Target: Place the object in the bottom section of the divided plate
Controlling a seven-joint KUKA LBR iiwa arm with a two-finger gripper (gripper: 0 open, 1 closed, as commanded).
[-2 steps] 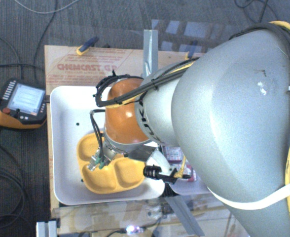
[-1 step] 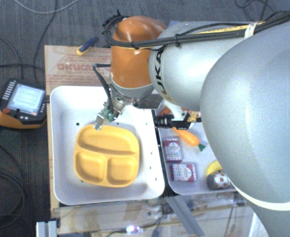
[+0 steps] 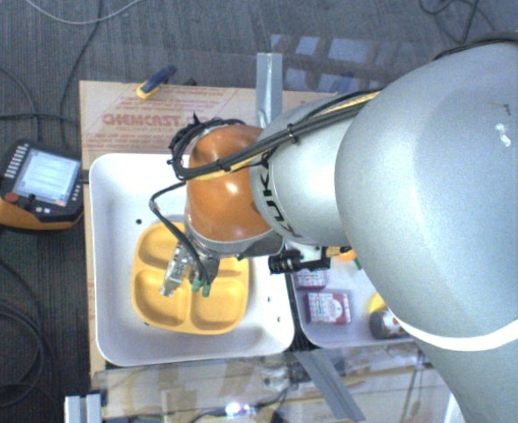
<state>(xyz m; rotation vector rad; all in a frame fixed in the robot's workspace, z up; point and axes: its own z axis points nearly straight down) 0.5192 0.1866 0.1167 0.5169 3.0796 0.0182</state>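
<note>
The gripper [image 3: 187, 276] is hanging over the yellow plastic divided plate [image 3: 153, 302]. Whether it is open, I cannot tell. To its right, a small red packet [image 3: 327, 307] is lying.

Top of the yellow divided plate [image 3: 158, 300] hidden under the arm [image 3: 373, 192], most of the right bin [image 3: 329, 340] covered, arm cut off at right edge, small items there partly hidden

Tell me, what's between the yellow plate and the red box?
In the camera view, the white bin's right wall and the other bin's rim sit between the yellow plate and the red box.
</note>
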